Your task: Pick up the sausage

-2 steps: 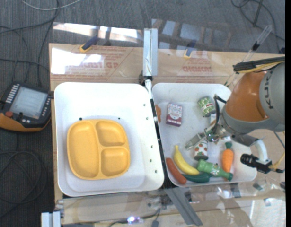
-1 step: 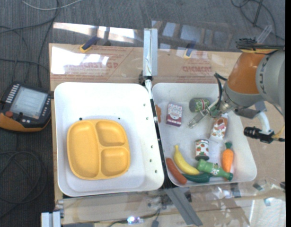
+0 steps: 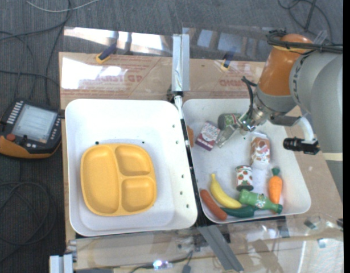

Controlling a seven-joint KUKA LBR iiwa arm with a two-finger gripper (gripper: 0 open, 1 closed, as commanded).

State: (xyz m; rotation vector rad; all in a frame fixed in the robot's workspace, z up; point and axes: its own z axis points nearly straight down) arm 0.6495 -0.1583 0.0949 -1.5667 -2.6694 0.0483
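Grey carpet point(image 3: 163, 7) lay around the surface point(image 3: 135, 75), with thin cables point(image 3: 44, 4) trailing over it at the top and left. A handheld controller point(image 3: 28, 128) with a lit screen and an orange underside sat on the floor to the left. The surface itself looked like brown board under a clear, glossy sheet, and it carried two white bins side by side.

The left bin point(image 3: 106, 112) held one thing, a yellow plate point(image 3: 118, 179) divided into three compartments, lying flat toward its left part.

The right bin point(image 3: 300, 195) held the rest. There was one sausage point(image 3: 212, 205), reddish-brown, lying at a slant in the bin's near left corner, just beside one yellow banana point(image 3: 221, 193). One dark green vegetable point(image 3: 238, 211) lay touching the banana's lower end, and one green bottle point(image 3: 259, 201) lay on its side next to it. One orange carrot point(image 3: 275, 187) with a green top stood near the right wall. Two small cans were there: one point(image 3: 243, 177) in the middle, another point(image 3: 260, 150) above it. One small purple and white carton point(image 3: 208, 136) sat near the upper left.

The arm point(image 3: 311, 90) reached in from the right, with the hand point(image 3: 230, 131) low over the upper part of the right bin, just beside the carton and well apart from the sausage. Its fingers stood narrowly parted, with nothing between them.
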